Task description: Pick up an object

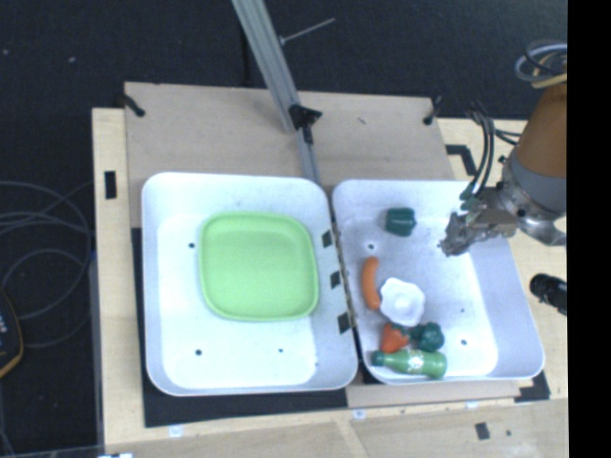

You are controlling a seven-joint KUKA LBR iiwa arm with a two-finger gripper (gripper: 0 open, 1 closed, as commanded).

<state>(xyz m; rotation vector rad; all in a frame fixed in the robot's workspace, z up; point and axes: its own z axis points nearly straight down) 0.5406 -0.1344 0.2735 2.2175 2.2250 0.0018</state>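
While the arm (pixel 544 160) reaches in from the right, its tool (pixel 456 239) hangs over the upper right part of the right bin (pixel 496 299), w/ nothing seen between its fingers; can't tell how far open it is. Objects lie in that bin: dark green piece (pixel 400 220) near the top, just left of the tool; orange sausage-like item (pixel 370 283) by the left wall; white cup-like thing (pixel 402 301) beside it; lower down a red-orange piece (pixel 392 337), a teal lump (pixel 429 335) & a green bottle (pixel 412 362) on its side. Left bin (pixel 172 351) holds a light green plate (pixel 258 265). Both bins sit on the tabletop (pixel 220 127)
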